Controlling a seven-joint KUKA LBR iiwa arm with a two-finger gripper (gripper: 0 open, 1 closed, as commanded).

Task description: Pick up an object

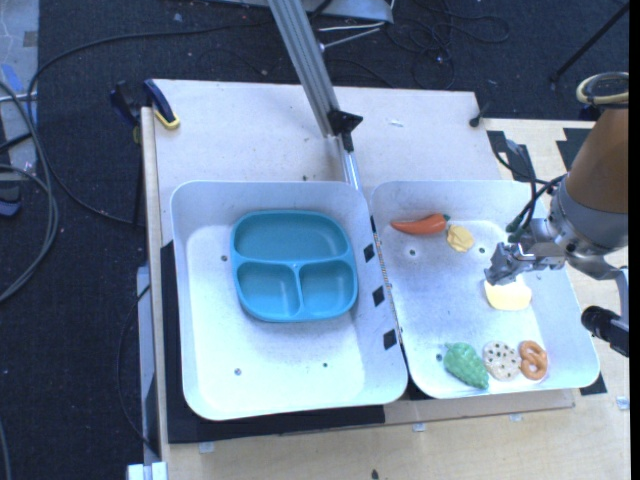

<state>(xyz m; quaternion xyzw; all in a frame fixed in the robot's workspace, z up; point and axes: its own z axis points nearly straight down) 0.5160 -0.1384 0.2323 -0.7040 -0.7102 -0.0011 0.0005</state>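
Note:
In the right bin [430, 308] lie an orange-red carrot [420, 225], a small yellow piece [460, 238], a pale yellow wedge [509, 297], a green leafy item [466, 364], a speckled cookie [500, 360] and a pretzel [533, 359]. My gripper [503, 271] hangs low at the bin's right side, right above the top edge of the pale yellow wedge. Nothing shows between its dark fingers.
The left bin [200, 358] holds a blue divided tray [295, 265]. A slanted metal pole [305, 48] runs from the top down to the gap between the bins. The arm's grey body [600, 183] covers the right bin's far right corner.

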